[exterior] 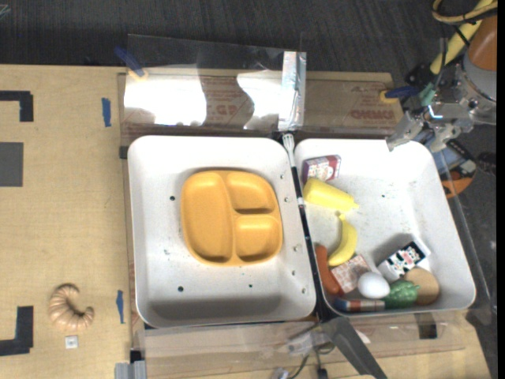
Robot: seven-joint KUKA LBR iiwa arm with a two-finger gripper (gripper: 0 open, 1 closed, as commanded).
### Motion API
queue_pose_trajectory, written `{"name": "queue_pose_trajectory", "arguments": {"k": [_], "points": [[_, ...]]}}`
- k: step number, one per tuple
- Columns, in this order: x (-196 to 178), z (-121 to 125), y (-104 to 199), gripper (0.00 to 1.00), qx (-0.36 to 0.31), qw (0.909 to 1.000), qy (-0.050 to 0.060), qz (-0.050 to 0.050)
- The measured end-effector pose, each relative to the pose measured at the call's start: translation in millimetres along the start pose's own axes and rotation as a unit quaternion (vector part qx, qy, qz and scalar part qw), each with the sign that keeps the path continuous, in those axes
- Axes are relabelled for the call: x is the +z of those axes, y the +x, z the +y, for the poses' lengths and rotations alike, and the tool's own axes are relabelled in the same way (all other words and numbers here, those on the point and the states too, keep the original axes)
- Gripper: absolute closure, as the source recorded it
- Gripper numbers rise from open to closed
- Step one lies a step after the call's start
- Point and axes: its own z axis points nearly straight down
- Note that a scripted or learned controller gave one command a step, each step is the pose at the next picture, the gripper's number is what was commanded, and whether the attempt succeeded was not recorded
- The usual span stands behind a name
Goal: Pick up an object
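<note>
Objects for picking are all seen resting in the right bin, so nothing is judged to have been lifted yet and the whole grasp is still to be done. The tool is seen at about 1 o'clock of that bin, just outside its far right corner and above the rim; whether it is open or closed cannot be told from the blurred view, and nothing is seen held in it.

A small purple packet lies at 11 o'clock of the bin, with a yellow block just beside it and a banana below that. The remaining items are crowded at 5 to 6 o'clock: a red sausage, a white egg, a black and white carton, a green piece and a brown potato, many of them touching each other and the near wall.

Open room is found in the right half of the bin, from 1 to 3 o'clock, where the floor is bare. The yellow block and banana are judged easiest to reach, being clear of the walls. The left bin is taken up by an orange divided plate. A croissant lies on the bench at 8 o'clock, well apart from both bins.
</note>
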Motion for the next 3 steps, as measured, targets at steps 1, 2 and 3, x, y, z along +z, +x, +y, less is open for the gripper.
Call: {"name": "queue_pose_trajectory", "arguments": {"k": [1,2,3], "points": [[56,29,26,0.00,0.070,0.9975,0.003,0.001],[96,42,77,0.00,0.101,0.9949,0.004,0.001],[92,-26,111,0.00,0.092,0.9958,0.001,0.001]]}}
